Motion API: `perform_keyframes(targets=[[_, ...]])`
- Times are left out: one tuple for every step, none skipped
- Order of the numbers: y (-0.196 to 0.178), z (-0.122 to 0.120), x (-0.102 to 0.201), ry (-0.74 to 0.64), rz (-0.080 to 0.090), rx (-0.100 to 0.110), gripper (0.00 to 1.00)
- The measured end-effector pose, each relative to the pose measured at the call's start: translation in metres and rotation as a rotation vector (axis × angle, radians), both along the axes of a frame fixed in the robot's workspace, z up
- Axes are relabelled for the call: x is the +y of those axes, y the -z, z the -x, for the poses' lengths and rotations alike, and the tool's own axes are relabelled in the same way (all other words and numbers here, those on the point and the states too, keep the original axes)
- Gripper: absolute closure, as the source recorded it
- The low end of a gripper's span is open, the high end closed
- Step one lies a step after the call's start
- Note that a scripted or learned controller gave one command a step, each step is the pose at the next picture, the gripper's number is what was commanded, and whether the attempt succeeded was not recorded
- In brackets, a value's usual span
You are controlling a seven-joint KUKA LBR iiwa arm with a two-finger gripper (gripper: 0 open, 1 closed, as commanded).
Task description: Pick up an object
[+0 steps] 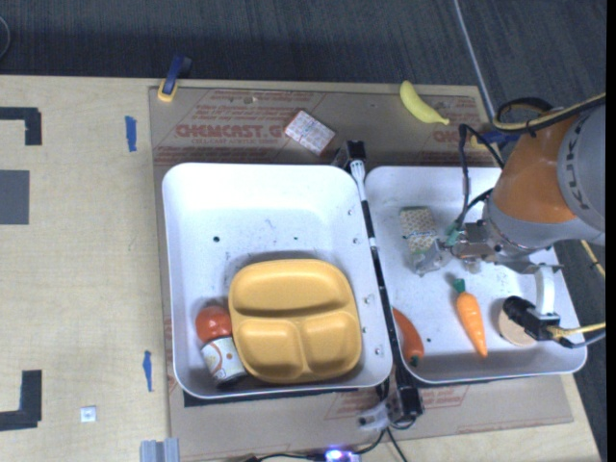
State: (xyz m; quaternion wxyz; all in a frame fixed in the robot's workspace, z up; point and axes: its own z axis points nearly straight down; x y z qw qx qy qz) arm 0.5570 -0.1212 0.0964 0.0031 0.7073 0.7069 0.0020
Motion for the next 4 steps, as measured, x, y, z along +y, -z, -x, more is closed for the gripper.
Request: perform_keyframes(targets=[[0.010,0.036,0.023,0.000,-0.002,0.004,0.00],[0.000,0.034,0.023,0.001,-0.001,0.000,1.00],[0.000,0.035,0.023,0.000,-0.001,0.000,0.00],[-0.010,0.034,0.023,0.001,0.000,-0.003,1.00]])
